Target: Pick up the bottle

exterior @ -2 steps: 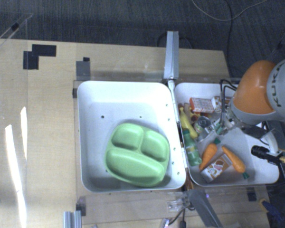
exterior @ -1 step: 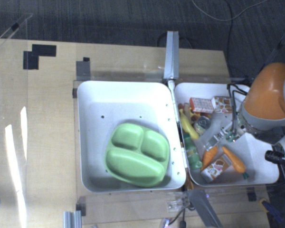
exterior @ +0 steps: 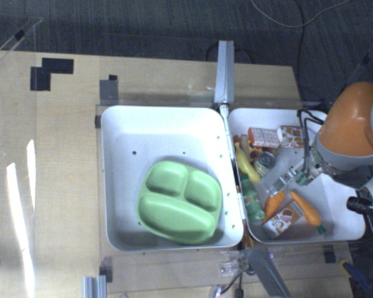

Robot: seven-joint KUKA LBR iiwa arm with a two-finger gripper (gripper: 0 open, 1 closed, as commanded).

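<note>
The bottle (exterior: pixel 253 202) is green and clear. It lies lengthwise against the left wall of the right bin (exterior: pixel 345 228), just below a yellow banana (exterior: pixel 245 164). My gripper (exterior: pixel 281 179) hangs low over the middle of that bin, a short way right of the bottle and slightly above it in the view. It points toward the left wall. Nothing shows held in it. The orange band of the arm (exterior: pixel 354 128) rises behind it at the right.
Around the gripper lie a small can (exterior: pixel 265 160), two cartons (exterior: pixel 265 136) at the back, a carrot (exterior: pixel 307 208) and an orange carton (exterior: pixel 282 221) at the front. The left bin (exterior: pixel 121 135) holds a green divided plate (exterior: pixel 180 200).
</note>
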